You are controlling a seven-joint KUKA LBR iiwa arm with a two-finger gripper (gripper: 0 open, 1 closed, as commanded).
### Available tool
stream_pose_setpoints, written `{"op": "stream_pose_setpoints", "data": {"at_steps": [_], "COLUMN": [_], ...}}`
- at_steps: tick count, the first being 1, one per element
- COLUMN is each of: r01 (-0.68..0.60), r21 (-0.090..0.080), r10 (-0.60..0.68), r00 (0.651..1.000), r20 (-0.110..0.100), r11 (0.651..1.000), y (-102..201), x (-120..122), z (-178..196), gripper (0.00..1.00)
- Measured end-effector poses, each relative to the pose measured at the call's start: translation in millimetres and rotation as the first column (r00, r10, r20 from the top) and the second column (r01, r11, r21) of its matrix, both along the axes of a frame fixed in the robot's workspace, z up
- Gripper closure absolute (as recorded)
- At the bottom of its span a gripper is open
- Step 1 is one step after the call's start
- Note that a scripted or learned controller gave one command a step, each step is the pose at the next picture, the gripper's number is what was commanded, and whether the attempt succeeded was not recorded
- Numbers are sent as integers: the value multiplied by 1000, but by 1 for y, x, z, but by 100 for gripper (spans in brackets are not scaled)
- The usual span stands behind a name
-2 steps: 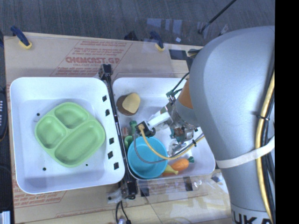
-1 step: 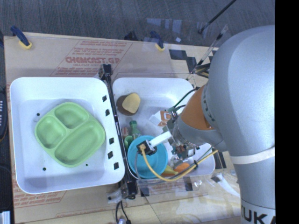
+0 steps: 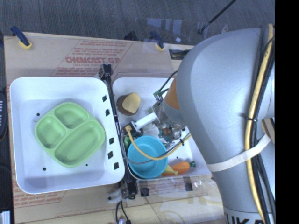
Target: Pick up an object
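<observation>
The smooth grey arm (image 3: 224, 106), rounded and bulky, reaches in from the right over the right bin, with a yellow cable running along its casing and an orange band at the wrist. Beneath it the desk (image 3: 88, 57) is covered by a flat brown cardboard sheet printed with red lettering and held by blue clamps at the far edge. On the left sits a shallow white plastic bin (image 3: 28, 171) with rounded corners, and in it lies a pale green plate (image 3: 70, 133), matte and soft-edged, split into three compartments with nothing in them. The right bin (image 3: 135, 85), of the same white plastic, touches the left one along a black-fitted seam. At its near side stands a round light-blue bowl (image 3: 147, 155), with a yellow cable looped across its mouth. Toward the far left of this bin lies a small rounded object (image 3: 129, 103), tan and brown. Near the bowl's right lies an orange carrot-shaped toy (image 3: 181, 167). The hand (image 3: 163, 125) hangs low in the right bin above the bowl; whether it is spread or pressed together cannot be told.
</observation>
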State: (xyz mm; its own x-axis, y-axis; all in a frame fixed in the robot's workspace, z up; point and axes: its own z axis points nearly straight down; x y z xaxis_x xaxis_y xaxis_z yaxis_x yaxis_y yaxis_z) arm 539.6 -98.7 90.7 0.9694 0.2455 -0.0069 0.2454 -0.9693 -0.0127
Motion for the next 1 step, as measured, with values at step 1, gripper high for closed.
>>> {"op": "stream_pose_setpoints", "data": {"at_steps": [1], "r01": [-69], "r21": [-2], "r10": [69], "r00": [998], "r20": [1], "r11": [998], "y": [4], "x": [61], "z": [0], "gripper": [0]}}
